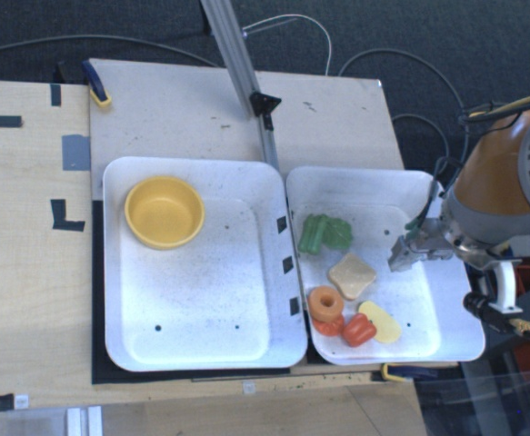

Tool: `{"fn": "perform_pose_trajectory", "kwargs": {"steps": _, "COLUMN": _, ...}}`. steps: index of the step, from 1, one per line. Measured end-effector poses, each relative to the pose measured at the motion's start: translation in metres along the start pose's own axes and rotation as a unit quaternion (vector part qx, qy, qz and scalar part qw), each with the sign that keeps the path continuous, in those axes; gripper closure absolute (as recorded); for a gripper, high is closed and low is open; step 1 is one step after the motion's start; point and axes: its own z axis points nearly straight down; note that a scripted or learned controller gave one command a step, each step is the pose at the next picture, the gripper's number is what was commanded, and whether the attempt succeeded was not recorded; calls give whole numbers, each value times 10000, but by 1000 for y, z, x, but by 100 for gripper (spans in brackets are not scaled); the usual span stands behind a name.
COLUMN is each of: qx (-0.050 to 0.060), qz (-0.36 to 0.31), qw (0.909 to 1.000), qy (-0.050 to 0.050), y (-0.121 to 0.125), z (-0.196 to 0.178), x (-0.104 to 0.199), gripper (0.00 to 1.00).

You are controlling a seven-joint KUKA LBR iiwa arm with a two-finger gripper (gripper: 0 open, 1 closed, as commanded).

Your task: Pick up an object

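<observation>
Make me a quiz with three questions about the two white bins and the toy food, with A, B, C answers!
1. Where is the yellow bowl?
A. In the left bin
B. In the right bin
C. On the floor

2. What colour is the toy nearest the top of the right bin?
A. Blue
B. Green
C. Black

3. Where is the gripper?
A. Over the left bin
B. Inside the yellow bowl
C. Over the right bin, beside the food

Answers:
1 A: the bowl sits in the left bin's upper corner.
2 B: the green vegetable lies above the beige bread, orange donut, red pepper and yellow piece.
3 C: it hangs just right of the bread.
</observation>
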Motion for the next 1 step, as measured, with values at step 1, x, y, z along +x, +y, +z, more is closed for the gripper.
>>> {"fn": "perform_pose_trajectory", "kwargs": {"steps": 1, "qx": -30, "qz": 4, "qw": 10000, "qy": -10, "y": 3, "z": -42, "x": 0, "gripper": 100}}
